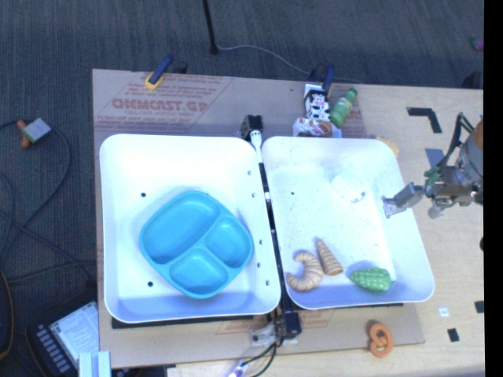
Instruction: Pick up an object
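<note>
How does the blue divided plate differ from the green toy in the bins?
The blue divided plate lies in the left bin; the green toy lies in the right bin. The plate is far larger than the toy. The plate is smooth with three compartments; the toy looks bumpy. Both rest flat, untouched.

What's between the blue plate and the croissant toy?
In the camera view, bare white bin floor, then the black bar where both bins meet, separate the blue plate from the croissant.

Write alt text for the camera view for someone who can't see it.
The gripper hovers at the right bin's right rim, holding nothing visible. That bin holds a croissant, a cone and a green toy; the left bin holds a blue divided plate.
</note>
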You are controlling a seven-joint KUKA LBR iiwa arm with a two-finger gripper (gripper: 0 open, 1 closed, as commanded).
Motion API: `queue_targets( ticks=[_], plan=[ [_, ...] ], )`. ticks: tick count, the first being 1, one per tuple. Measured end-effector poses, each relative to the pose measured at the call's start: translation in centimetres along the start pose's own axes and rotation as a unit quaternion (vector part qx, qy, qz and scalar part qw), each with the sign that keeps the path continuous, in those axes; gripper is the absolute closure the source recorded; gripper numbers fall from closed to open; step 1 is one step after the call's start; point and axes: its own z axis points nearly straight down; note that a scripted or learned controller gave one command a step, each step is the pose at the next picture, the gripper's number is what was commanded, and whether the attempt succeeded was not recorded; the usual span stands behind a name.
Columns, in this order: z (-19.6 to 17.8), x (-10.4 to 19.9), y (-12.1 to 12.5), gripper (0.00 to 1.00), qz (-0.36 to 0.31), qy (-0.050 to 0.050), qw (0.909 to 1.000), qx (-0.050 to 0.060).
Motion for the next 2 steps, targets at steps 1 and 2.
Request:
queue_targets(
  ticks=[1, 2],
  plan=[
    [9.1, 0.4, 0.6, 0.00, 0.000, 0.001, 1.0000, 0.001],
    [17.3, 5.9, 1.0, 0.00, 0.000, 0.000, 1.0000, -0.002]
  ],
)
